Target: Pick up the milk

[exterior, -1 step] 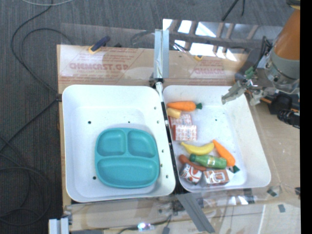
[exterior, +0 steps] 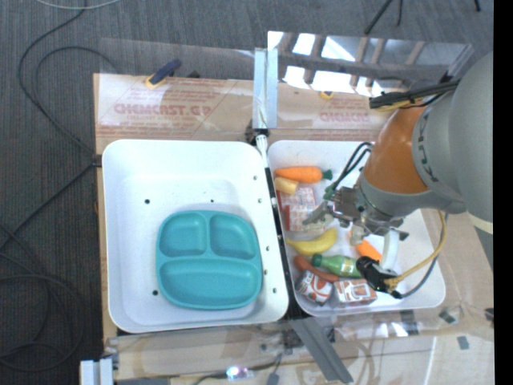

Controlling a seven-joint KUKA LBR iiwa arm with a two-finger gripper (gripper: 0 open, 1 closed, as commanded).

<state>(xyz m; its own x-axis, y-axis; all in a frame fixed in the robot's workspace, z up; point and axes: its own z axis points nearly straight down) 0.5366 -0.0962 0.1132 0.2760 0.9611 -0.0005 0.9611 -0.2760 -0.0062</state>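
A small red-and-white carton (exterior: pixel 353 292), which looks like the milk, lies on its side at the front edge of the right bin (exterior: pixel 425 291). A second red-and-white pack (exterior: pixel 314 288) lies just left of it. My gripper (exterior: pixel 333 208) hangs low over the middle of this bin, under the orange wrist band (exterior: pixel 397 163). It sits above the banana (exterior: pixel 318 240) and beside a clear printed packet (exterior: pixel 300 208), well behind the carton. Nothing shows between its fingers.
The right bin also holds a carrot (exterior: pixel 299 173), a green bottle (exterior: pixel 337 264), a red sausage (exterior: pixel 309 268) and a small orange piece (exterior: pixel 367 249). A black cable plug (exterior: pixel 377 276) dangles near the carton. In the left bin (exterior: pixel 128 215) lies a teal divided plate (exterior: pixel 210 260).
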